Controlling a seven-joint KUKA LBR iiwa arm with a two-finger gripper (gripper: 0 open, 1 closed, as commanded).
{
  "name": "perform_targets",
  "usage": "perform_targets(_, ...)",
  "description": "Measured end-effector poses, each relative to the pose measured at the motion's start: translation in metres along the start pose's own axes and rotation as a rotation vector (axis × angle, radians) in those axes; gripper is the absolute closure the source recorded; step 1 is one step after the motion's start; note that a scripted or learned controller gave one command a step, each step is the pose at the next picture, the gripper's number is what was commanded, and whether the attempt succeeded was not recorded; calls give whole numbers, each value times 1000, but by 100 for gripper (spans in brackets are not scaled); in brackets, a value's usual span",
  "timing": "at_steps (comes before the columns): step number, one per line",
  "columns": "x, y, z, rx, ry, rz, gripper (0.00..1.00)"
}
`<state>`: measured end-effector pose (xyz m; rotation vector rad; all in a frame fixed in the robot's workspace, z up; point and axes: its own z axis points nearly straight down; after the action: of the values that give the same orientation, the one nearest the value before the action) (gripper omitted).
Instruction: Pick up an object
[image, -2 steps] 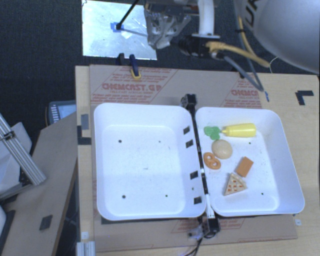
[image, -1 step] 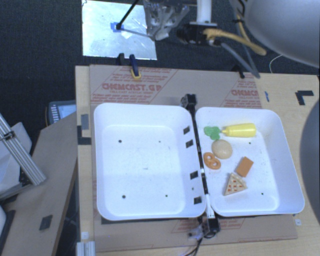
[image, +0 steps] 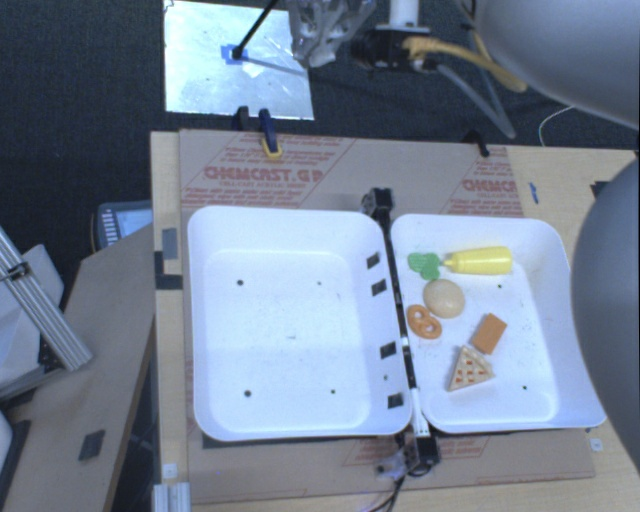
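Gripper (image: 318, 40) up past the bins' far edge, grip state unclear. Risk: egg (image: 444, 298), pretzel (image: 424, 324), bottle (image: 478, 262) crowd right bin's (image: 540, 400) far-left corner; fingers may nudge neighbours.

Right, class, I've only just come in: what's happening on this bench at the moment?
A grey robot arm reaches in from the right over two white bins and is meant to pick something up. The right bin holds toy food: a yellow bottle, a green piece, an egg, a pretzel, an orange block and a pizza slice. All lie loose in the bin, with nothing lifted.
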<state>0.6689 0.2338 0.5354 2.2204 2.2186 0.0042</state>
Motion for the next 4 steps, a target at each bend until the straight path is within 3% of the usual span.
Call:
perform_targets(1,0,-1,0,2,0,-1,0)
perform_targets(2,0,-1,-11,-1,1,-3,100)
perform_targets(3,0,-1,-11,0,1,-4,0)
perform_targets(4,1,-1,-23,-3,2,-6,100)
